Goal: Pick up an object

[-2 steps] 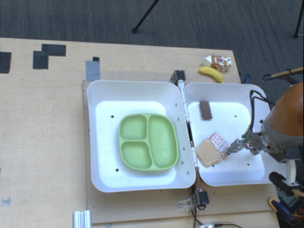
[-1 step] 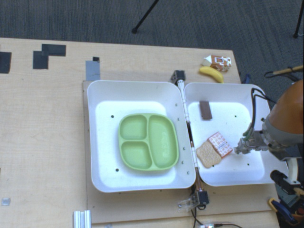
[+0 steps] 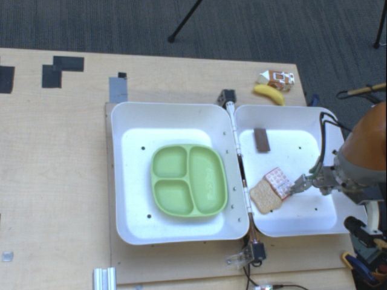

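Fingertips [image 3: 297, 186] just beside checkered packet [image 3: 277, 180]

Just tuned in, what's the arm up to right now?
The arm reaches in from the right over the right bin, and its gripper is low beside the red-and-white card, which lies on a cracker. Nothing visibly sits between the fingers, so no pick is confirmed yet. A brown block lies further back in the same bin. The left bin holds a green tray. A banana sits on the bench outside the bins.
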